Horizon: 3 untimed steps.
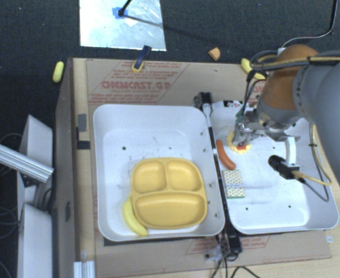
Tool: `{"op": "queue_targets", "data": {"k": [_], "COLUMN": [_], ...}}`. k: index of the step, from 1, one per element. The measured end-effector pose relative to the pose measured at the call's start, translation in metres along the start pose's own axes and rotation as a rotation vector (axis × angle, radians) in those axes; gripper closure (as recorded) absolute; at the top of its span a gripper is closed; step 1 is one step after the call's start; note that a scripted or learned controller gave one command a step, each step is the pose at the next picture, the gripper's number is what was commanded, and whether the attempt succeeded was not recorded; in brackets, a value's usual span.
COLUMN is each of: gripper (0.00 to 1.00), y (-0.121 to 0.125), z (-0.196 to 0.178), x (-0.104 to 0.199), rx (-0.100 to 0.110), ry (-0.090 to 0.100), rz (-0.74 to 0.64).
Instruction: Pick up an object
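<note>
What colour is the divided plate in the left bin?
Yellow. The divided plate shows plainly in the camera view, lying in the left bin.

Grey arm (326, 80) reaching from right, wrist lowered

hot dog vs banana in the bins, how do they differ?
The hot dog is orange-red and straight; the banana is yellow and curved. The hot dog lies in the right bin in the open; the banana sits in the left bin, partly tucked under the yellow divided plate. Both are small and elongated.
</note>
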State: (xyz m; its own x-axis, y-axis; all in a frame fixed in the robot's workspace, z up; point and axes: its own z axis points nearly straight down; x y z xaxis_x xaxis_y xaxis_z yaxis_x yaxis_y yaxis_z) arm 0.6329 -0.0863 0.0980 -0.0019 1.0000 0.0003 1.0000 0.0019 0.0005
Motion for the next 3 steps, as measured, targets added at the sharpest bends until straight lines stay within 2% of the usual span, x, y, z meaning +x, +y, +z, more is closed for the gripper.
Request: {"op": "queue_targets", "data": {"k": [1,2,3], "gripper": [1.0,0.0,0.0], "y": [-0.056,-0.056,-0.038], "z": [-0.024,-0.024,0.01], "x": [-0.034,-0.033,-0.048], "rx": [-0.001,-0.001,-0.009], "ry": [-0.002,0.0,-0.003], "rz": [0.001,0.001,0.002]}}
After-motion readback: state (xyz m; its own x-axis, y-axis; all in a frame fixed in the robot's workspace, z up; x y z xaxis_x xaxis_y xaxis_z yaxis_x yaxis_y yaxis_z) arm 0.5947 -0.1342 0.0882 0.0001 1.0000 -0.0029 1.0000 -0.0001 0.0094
